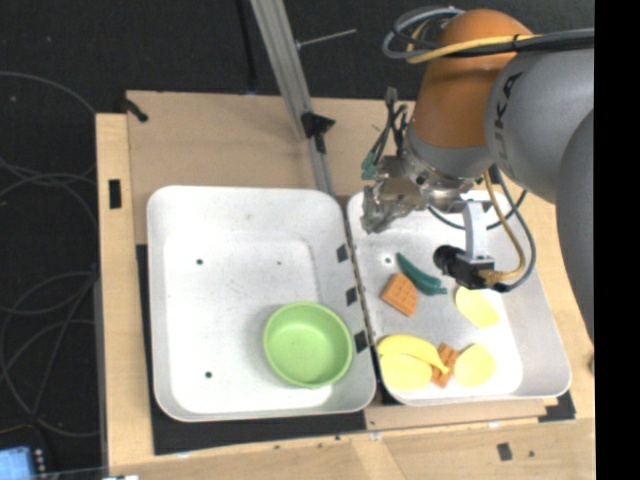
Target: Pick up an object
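Gripper (380, 211) sits low over the upper-left corner of the right bin (545, 353), hanging from the grey arm (540, 88) with its orange band (455, 78); the angle hides the tips, so I cannot tell whether it is wide or narrow, and nothing shows clearly between them.

Nearest loose thing: teal piece (420, 274), slim and curved like a small pod or handle, dark blue-green, lying flat on the bin floor just below and right of the gripper, apart from it. Just beside its lower-left end lies an orange waffle-textured block (400, 294), roughly square, turned on a diagonal.

Right of these, a pale yellow rounded piece (479, 307) lies under a black fitting (455, 262) on the arm's cabling. Along the bin's near wall: a larger yellow disc-like piece (404, 361), a small orange scrap (443, 362) touching its right side, then another pale yellow rounded piece (476, 365).

Left bin (200, 228) holds a light green bowl (307, 343), upright, in its lower-right corner close to the divider between the bins.

A grey metal rail (285, 68) slants across the wooden bench (200, 128) behind the bins.
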You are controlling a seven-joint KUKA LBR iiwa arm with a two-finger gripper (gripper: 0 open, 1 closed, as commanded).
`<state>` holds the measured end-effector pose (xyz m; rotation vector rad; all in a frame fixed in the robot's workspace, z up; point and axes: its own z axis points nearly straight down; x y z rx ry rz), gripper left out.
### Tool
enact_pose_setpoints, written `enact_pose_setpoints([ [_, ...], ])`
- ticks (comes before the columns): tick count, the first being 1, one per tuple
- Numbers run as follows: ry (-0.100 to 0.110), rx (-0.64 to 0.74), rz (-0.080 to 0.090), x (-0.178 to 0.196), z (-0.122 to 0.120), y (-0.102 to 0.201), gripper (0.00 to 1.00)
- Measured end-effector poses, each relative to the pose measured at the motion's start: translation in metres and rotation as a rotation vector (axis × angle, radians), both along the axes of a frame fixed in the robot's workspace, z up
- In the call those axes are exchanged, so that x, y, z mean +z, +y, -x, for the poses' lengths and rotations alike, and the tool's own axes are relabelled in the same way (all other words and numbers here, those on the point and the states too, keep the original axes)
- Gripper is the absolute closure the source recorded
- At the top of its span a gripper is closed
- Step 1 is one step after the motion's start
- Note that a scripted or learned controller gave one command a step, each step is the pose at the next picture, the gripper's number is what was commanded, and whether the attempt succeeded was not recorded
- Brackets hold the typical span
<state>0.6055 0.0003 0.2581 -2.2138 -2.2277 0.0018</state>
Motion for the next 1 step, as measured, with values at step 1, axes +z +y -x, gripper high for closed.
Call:
enact_pose_setpoints([
  [1, 0.001, 0.0, 0.0, -0.0166, -0.0012, 0.0522, 1.0],
])
